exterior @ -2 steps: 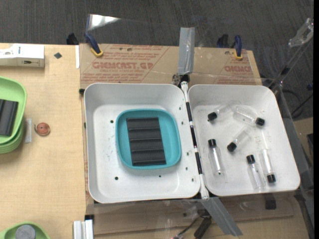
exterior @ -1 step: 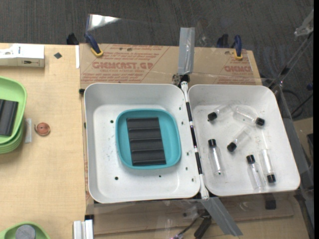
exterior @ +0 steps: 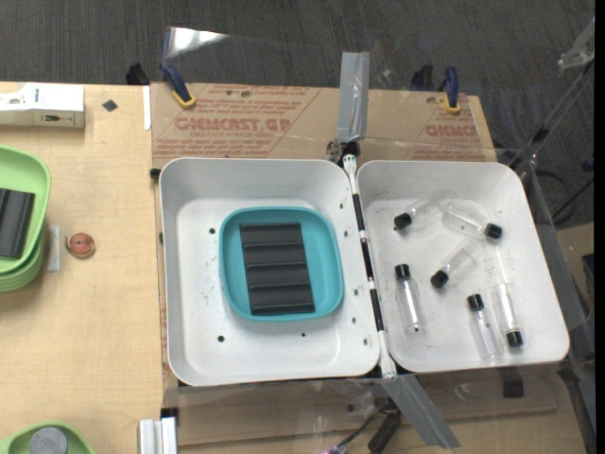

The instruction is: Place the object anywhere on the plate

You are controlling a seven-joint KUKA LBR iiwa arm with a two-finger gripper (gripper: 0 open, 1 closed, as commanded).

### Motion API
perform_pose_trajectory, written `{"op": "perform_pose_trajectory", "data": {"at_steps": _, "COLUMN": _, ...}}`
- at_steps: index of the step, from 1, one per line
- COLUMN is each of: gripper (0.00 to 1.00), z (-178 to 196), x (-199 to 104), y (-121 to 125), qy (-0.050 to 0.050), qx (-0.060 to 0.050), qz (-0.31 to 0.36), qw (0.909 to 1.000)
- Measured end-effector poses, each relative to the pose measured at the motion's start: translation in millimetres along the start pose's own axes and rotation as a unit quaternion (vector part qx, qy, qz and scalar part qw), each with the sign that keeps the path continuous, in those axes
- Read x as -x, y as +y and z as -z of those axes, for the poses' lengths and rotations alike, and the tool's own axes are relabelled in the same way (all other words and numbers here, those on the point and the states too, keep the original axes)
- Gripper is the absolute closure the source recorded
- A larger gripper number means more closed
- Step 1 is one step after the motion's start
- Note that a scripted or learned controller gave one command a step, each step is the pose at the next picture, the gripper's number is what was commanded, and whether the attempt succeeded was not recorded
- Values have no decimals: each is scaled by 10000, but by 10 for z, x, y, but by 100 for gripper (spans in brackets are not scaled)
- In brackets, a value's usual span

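Left bin (exterior: 180, 282): plate (exterior: 233, 263) inside, ridged insert (exterior: 276, 268) on it. Right bin (exterior: 529, 253): six vials (exterior: 408, 296) scattered, mostly apart

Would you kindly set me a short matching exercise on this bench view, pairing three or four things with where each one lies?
Things:
1. teal plate
2. clear vials with black caps
3. orange clamp
4. small reddish disc

Places:
A. on the wooden bench, left of the bins
B. in the left bin
C. at the back on the cardboard sheet, near its left corner
D. scattered in the right bin

Pairs: 1-B, 2-D, 3-C, 4-A
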State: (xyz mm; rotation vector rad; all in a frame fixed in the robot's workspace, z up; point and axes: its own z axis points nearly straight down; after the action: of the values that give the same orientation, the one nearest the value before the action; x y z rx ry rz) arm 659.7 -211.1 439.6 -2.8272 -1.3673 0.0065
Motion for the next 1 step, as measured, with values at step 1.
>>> {"op": "perform_pose_trajectory", "data": {"at_steps": 1, "gripper": 0, "z": 0, "x": 0, "y": 0, "qy": 0, "qx": 0, "qz": -1, "qw": 10000}}
